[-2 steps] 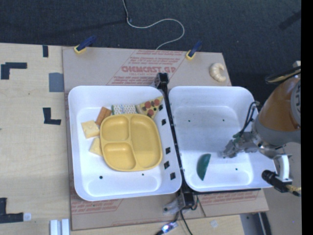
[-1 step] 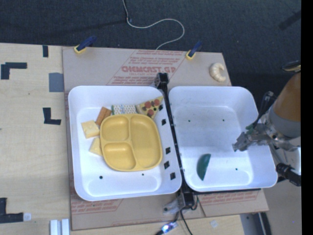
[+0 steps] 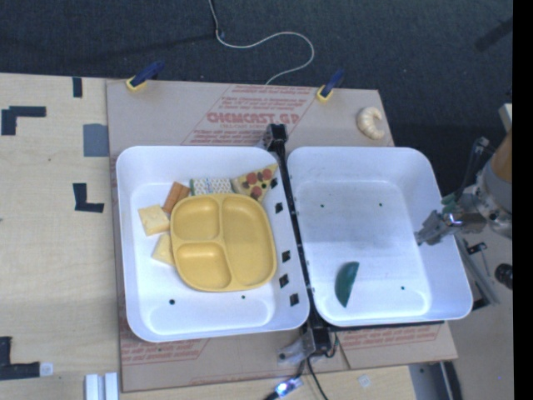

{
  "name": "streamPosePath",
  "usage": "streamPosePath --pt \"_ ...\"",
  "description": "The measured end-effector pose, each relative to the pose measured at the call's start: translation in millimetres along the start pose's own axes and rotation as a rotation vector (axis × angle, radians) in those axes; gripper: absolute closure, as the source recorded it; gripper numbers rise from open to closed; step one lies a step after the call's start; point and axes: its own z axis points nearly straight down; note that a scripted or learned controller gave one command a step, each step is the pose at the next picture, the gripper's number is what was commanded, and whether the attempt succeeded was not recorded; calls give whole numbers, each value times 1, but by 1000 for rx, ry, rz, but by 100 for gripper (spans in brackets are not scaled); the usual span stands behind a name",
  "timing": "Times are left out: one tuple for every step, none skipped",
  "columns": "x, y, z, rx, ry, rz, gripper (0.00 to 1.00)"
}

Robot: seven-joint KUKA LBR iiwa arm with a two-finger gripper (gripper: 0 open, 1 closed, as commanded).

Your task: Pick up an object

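One gripper (image 3: 435,227) sits at the three o'clock rim of the right bin (image 3: 366,173), grey metal, nothing visibly held; whether it is open I cannot tell. Toward seven o'clock from it, well apart, a small dark green piece (image 3: 346,282) lies alone on the bin floor, flat, leaf-shaped, probably light, stiff plastic; I judge its narrow sides the best hold, though a smooth skin may slip. At nine o'clock, the left bin (image 3: 137,248) holds a matte yellow divided plate (image 3: 223,242), rounded, three compartments, with tan cracker-like squares (image 3: 154,220) touching its nine o'clock edge and small patterned pieces (image 3: 258,180) at twelve o'clock
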Motion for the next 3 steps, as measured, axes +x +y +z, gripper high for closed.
streamPosePath --pt "0 0 -15 3 2 -1 100" --pt "52 30 -23 3 3 -7 100" --pt "100 51 -10 5 3 -6 100"
